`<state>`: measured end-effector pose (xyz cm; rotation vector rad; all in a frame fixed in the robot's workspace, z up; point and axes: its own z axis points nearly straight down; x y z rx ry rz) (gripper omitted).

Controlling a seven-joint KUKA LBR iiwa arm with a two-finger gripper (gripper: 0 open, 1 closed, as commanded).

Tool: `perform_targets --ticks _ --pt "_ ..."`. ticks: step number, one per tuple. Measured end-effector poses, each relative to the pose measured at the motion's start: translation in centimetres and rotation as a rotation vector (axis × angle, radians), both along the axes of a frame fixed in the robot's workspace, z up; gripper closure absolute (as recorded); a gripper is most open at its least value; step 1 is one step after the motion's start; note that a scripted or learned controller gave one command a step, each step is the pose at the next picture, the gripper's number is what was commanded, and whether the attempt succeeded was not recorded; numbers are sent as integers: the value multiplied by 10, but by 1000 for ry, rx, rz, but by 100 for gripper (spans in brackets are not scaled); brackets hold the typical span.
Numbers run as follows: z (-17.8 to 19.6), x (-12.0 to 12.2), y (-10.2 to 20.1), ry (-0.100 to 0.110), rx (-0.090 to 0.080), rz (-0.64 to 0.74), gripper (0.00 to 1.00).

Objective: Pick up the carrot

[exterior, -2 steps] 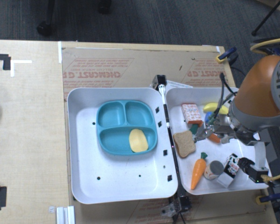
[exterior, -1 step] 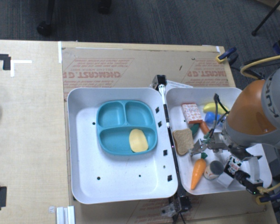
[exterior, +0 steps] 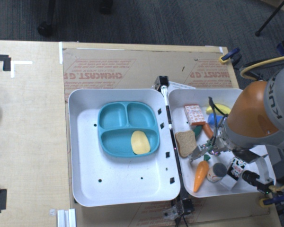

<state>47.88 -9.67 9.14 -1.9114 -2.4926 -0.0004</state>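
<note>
Likely a robotics lab, grey carpet (exterior: 146,13), office-chair base (exterior: 75,6), clamped bench (exterior: 26,141)

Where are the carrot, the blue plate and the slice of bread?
carrot (exterior: 200,175), camera view, middle of its orange body
blue plate (exterior: 112,118), camera view, bare upper-left compartment
bread (exterior: 185,143), camera view, centre of the slice

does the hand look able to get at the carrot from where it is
Probably yes. The hand hovers just above the carrot's top end in the right bin, and the carrot lies uncovered. The bread slice and small bottle sit close beside it.
</note>
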Motion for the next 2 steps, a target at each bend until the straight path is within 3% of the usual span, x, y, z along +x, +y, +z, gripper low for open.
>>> perform_targets --ticks 1,2 --pt "0 0 -2 -1 -1 -221 0" --pt "9 1 -3 -3 -2 -223 100"
